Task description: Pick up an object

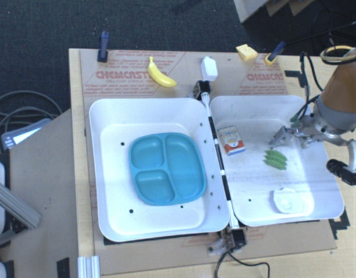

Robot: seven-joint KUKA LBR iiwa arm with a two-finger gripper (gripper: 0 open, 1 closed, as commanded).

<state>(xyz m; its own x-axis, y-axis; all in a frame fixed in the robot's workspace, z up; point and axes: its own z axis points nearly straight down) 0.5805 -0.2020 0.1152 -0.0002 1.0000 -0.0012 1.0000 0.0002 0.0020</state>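
In the right bin [316, 212] lie a green pea pod [276, 158], a small white and orange carton [230, 141] and a white round lid [286, 201]. My gripper [286, 134] hangs over the bin's right half, just above and right of the pea pod, on the orange-banded arm that comes in from the right. Its fingers are spread, with nothing between them. The left bin [108, 126] holds a blue divided plate [166, 168].
On the bench behind the bins lie a yellow banana [159, 74], a yellow wedge [246, 52], a white block [209, 68] and a blue clip [103, 45]. A black clamp [203, 89] sits where the bins meet. Cables hang at the right.
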